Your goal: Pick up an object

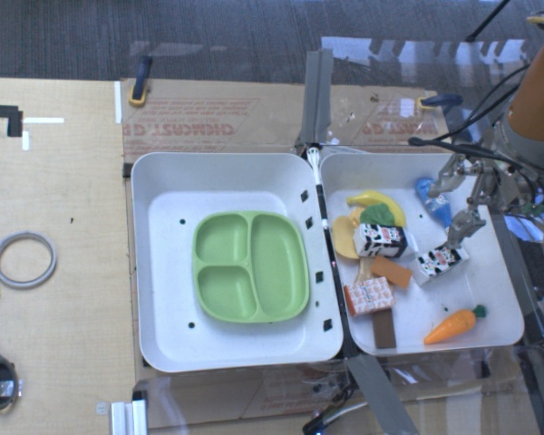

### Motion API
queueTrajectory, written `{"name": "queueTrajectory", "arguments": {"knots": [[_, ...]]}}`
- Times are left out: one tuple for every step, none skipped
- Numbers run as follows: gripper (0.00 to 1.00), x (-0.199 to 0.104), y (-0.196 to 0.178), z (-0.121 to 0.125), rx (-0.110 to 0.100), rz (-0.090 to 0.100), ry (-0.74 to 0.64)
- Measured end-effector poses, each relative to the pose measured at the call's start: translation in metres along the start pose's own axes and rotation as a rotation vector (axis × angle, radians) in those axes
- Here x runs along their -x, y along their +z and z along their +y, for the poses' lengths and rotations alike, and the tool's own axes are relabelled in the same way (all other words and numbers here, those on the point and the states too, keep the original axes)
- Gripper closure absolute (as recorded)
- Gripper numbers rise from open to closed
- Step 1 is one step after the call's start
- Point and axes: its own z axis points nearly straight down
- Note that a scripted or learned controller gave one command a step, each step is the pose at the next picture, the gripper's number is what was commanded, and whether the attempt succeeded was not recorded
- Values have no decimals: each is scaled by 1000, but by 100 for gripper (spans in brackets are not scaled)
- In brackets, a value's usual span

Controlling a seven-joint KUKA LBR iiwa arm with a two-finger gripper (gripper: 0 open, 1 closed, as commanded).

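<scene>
The right bin (490, 333) holds several toy items: a yellow banana (379, 201), a cow-patterned carton (381, 239), an orange block (391, 272), a red-and-white box (370, 294), a brown bar (383, 331), a carrot (452, 326), a blue bottle (432, 198) and a small cow-patterned piece (440, 261). My gripper (456, 203) hangs over the bin's right part, open, with fingers spread just right of the blue bottle. Its lower fingertip (465, 227) sits right above the small cow-patterned piece. Nothing is held between the fingers.
The left bin (154, 243) bears a green divided plate (252, 265). A grey tape ring (23, 259) lies on the wooden bench at far left. Cables run from the arm (526, 143) at the right edge.
</scene>
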Motion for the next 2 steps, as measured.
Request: {"name": "queueTrajectory", "arguments": {"knots": [[0,55,125,-40,-1,-3,78],[0,71,116,-6,-1,-2,593]]}}
